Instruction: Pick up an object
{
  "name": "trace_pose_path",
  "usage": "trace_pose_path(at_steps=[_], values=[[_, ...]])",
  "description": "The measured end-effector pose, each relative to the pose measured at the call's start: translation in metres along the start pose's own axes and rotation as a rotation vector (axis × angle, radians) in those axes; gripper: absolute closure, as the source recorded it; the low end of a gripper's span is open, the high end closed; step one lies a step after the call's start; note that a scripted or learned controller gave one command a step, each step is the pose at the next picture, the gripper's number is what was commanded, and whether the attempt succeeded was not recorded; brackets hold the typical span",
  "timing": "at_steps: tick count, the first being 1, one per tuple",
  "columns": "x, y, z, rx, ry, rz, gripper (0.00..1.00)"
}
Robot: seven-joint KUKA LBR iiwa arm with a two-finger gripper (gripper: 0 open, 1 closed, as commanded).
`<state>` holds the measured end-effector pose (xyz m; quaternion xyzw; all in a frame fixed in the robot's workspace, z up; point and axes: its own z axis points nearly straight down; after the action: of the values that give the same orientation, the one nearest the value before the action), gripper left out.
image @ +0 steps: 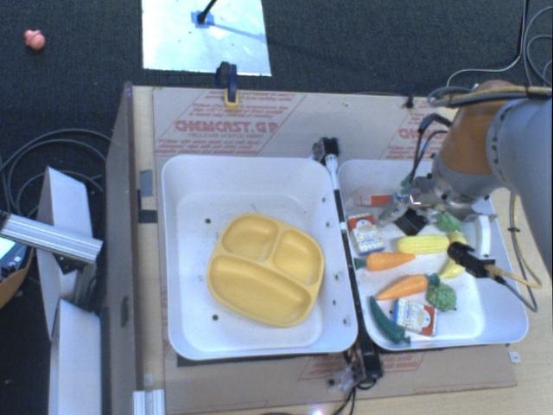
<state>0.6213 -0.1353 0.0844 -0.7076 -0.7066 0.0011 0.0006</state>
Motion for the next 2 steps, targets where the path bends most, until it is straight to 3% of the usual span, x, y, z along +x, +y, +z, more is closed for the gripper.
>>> trace_pose_path(at_steps=[1,2], values=[[-0.004,0.045,-0.002,0.007,0.002,-0.010,0.00],[-0.012,-0.015,0.000,0.001,0.001,0.000,0.00]])
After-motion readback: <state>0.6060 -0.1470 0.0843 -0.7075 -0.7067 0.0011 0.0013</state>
